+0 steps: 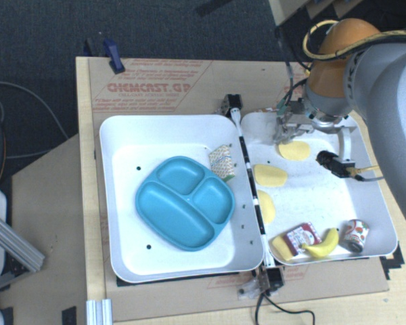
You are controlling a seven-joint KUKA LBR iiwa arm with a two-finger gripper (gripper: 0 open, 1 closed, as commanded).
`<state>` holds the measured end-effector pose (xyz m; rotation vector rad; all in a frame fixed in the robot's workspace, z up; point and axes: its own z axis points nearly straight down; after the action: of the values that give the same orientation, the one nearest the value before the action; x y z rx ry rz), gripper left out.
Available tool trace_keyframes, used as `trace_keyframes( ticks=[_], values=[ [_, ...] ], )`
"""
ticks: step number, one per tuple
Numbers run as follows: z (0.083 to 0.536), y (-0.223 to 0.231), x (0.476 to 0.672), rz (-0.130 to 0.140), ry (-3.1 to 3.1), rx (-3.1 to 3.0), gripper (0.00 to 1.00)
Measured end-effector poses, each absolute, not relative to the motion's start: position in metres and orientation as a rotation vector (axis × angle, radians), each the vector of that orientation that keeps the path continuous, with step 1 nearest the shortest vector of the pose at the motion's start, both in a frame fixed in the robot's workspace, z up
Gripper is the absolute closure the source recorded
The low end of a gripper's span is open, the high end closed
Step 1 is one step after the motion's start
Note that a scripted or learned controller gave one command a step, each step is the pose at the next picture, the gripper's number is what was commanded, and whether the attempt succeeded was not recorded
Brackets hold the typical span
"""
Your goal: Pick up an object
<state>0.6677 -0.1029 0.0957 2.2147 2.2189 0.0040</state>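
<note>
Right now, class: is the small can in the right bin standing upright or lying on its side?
On its side. The can lies in the right bin by the banana, with one round end facing the camera.

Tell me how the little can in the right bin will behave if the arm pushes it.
The can lies on its side near the bin's lower right corner, so it would probably roll, not slide. Its small size suggests it is light. The nearby wall and banana may stop it.

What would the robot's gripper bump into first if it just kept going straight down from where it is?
Probably the white floor of the right bin, near the pale yellow piece just beside the gripper. Depth is hard to judge from this slanted view.
</note>
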Motion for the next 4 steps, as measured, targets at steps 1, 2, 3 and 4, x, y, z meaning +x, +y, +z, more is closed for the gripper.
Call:
trace_keyframes(
  ticks=[1,2,3,4],
  values=[
    [0.095,-0.103,0.668,0.003,2.219,2.215,0.0],
    [0.084,-0.11,0.638,-0.002,2.222,2.222,0.0],
    [0.085,-0.127,0.667,0.001,2.22,2.219,0.0],
    [0.096,-0.127,0.668,0.004,2.219,2.215,1.0]
  ],
)
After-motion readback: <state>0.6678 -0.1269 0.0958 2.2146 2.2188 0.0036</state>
